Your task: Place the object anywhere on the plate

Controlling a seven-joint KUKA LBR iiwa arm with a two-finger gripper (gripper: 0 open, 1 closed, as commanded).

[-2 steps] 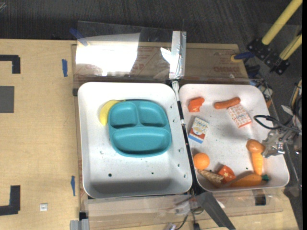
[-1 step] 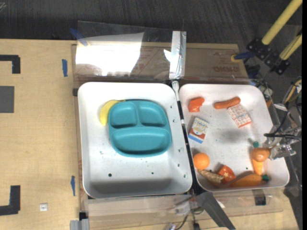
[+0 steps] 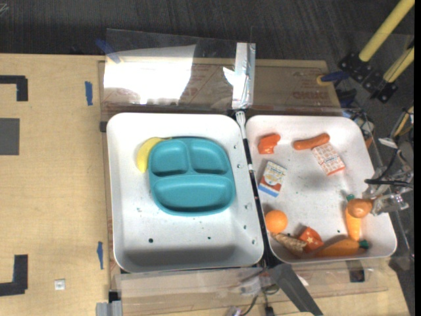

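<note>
A teal plate (image 3: 191,176) with three compartments lies in the left white bin (image 3: 131,236), toward its back. A yellow object (image 3: 143,154) pokes out from beside the plate's left rim, touching it. Nothing lies on the plate. The right white bin (image 3: 296,199) holds several toy foods: an orange chunk (image 3: 268,142), a sausage (image 3: 311,141), a red and white packet (image 3: 327,159), a small carton (image 3: 273,178), an orange ball (image 3: 276,222), a carrot (image 3: 356,217), a red pepper (image 3: 309,237) and a long orange piece (image 3: 339,247).
A clear plastic sheet (image 3: 171,78) and a taped strip (image 3: 243,74) stand behind the bins. Cables and a small metal fitting (image 3: 387,199) sit at the right bin's right rim. Yellow poles (image 3: 391,22) cross the top right corner.
</note>
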